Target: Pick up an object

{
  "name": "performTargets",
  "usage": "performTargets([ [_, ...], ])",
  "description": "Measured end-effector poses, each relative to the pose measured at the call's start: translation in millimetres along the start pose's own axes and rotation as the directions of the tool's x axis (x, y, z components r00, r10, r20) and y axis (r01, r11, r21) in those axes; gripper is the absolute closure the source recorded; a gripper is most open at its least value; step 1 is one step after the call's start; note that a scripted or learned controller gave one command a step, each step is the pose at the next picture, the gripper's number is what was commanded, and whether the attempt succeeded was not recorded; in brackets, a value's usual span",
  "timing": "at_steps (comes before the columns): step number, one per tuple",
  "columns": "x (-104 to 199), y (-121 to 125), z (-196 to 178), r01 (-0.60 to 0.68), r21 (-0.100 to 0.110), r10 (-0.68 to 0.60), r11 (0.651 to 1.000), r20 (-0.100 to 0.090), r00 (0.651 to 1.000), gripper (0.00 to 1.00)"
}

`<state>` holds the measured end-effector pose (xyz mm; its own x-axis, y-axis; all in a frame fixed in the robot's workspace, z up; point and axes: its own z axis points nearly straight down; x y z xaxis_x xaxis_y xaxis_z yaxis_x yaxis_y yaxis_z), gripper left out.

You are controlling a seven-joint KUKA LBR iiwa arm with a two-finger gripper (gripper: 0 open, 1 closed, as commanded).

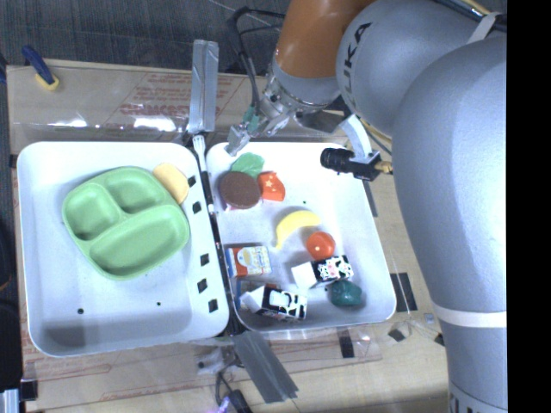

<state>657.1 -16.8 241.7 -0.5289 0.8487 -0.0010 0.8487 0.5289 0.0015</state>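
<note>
My fingers (238,133) hang at the far rim of the right bin (366,231), whether spread or closed I cannot tell, above the green leaf (250,162) and brown disc (239,189), because the toys to pick from are crowded there.

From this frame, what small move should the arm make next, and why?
Probably lower the end effector slightly toward the green piece just below it. It hovers at the right bin's top-left corner, with that piece nearest and the brown disc crowding it from below.
</note>
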Motion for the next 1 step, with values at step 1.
performTargets([
  [1,4.5,-2.3,51.5,0.12,0.005,-0.12,0.993,-0.004,0.993,1.0],
])
